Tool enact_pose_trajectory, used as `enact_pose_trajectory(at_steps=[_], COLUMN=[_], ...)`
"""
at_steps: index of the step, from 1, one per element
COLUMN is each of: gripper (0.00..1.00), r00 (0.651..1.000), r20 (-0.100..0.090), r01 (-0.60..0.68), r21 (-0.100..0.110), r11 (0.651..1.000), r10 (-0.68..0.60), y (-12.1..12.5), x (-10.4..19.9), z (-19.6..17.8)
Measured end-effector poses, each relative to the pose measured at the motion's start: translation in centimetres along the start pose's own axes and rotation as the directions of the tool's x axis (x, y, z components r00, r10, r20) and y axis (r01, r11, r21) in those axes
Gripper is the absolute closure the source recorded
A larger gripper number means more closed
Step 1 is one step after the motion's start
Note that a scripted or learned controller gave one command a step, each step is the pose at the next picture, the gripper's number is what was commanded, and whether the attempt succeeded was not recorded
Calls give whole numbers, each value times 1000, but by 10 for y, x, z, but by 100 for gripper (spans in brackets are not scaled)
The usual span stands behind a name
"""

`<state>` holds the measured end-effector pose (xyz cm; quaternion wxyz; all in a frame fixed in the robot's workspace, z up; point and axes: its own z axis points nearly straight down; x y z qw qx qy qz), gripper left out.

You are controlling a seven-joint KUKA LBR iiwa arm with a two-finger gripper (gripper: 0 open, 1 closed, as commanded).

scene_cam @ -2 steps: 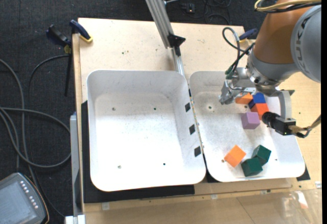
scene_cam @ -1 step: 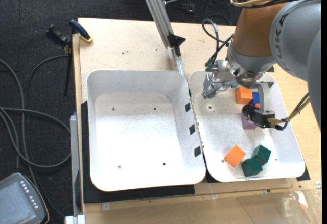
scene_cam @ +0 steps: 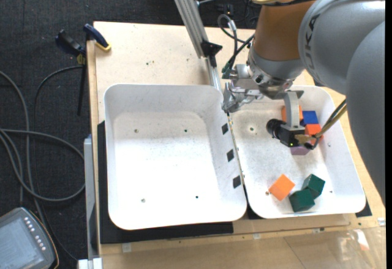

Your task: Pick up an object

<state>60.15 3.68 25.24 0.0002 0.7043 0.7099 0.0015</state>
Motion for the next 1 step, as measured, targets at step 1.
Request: enact_pose_trajectory(at_steps=[1], gripper=[100], r00=[1000], r20=[0], r01=[-1], r21=[-1], r11=[1000], r10=[1], y=[16], x=[48], z=[-4])
